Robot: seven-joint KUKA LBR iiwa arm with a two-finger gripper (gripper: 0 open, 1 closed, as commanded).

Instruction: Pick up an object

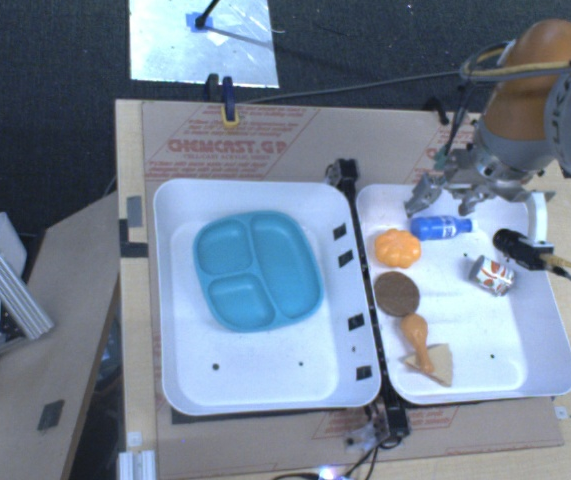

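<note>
Blue bottle [441, 228] is the likeliest object for this pick. It lies on its side near the far edge of the right bin [525, 353], directly under the pincer.

The surface [255, 143] carries two white bins side by side. The left bin [265, 373] holds one thing, a blue divided plate [258, 270] lying flat in the middle. The grey arm [540, 88] reaches in over the right bin's far corner, and its pincer [445, 201] hangs just above the bottle. Its fingers are spread apart, one towards each end of the bottle, with nothing between them.

The right bin also holds:
- an orange round toy [398, 248], just beside the bottle's base
- a brown disc [397, 293], nearer the camera than the orange toy
- a tan drumstick-shaped piece [415, 333], with a pale wedge [438, 364] touching its end
- a small silver and red can [492, 274], on its side and apart from the others

By my reading the task is in its approach stage. The pincer is lined up over the bottle, but nothing is grasped or lifted. What is left is to descend around the bottle, close on it and raise it clear. The orange toy sits close enough that it may get nudged.
</note>
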